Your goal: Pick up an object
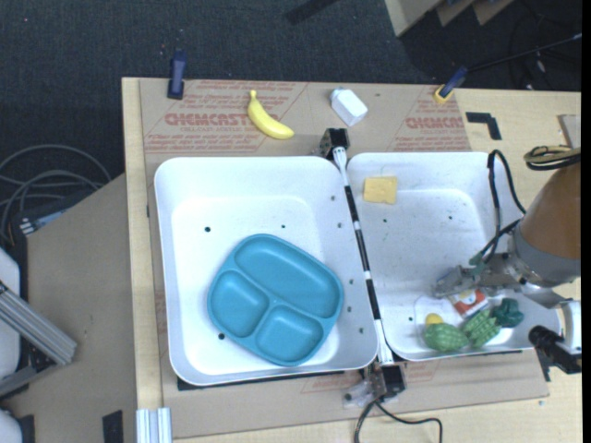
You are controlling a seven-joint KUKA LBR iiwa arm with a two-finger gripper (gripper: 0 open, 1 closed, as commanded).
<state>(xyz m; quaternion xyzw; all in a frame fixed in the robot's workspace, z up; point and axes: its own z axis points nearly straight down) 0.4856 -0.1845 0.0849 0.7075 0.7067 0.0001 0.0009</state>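
The gripper [464, 284] was lowered over toys [462, 329] at the right bin's [434, 201] near edge; nothing was seen lifted, and the jaws' state could not be told.

Taking the divider [355, 233] between the two bins as landmark: the divided plate [274, 298] lies in the bin left of it, toward the near side. Right of it, a sponge [380, 189] sits in the far corner beside the divider, and a cluster of toys [464, 326] lies in the near right corner. Behind the divider, on the desk [305, 104], lie a banana [267, 119] and a small block [348, 106].
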